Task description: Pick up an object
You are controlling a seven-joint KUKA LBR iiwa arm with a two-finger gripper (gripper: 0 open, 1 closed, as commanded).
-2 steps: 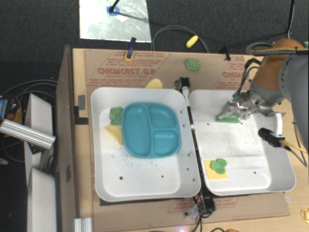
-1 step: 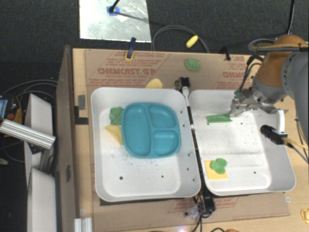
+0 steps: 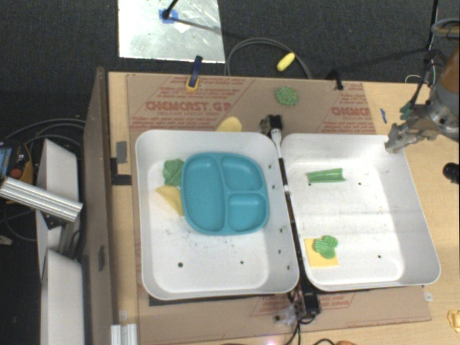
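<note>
- The gripper (image 3: 397, 141) hangs over the far right corner of the right bin (image 3: 417, 214), at the bin's rim; its tip is small and blurred, so whether it is open or closed cannot be told, and nothing shows in its grasp.
- The arm (image 3: 442, 110) above it is cut off by the picture's right edge.
- In the right bin, a green stick-shaped piece (image 3: 325, 175) lies in the far half, well apart from the gripper, its long axis running left to right, parallel to the far rim.
- Near the bin's near left corner a small green leafy item (image 3: 327, 245) rests on a yellow square piece (image 3: 319, 256).
- The left bin (image 3: 208, 275) holds a blue divided plate (image 3: 224, 193) near its middle.
- A green piece (image 3: 172, 169) and a yellow piece (image 3: 169, 198) lie at the plate's left edge, both partly hidden beneath it.
- Past the bins, on the brown board (image 3: 180, 106), sit a green round thing (image 3: 287, 95) and a yellow lump (image 3: 230, 125) partly hidden by the left bin's far rim.
</note>
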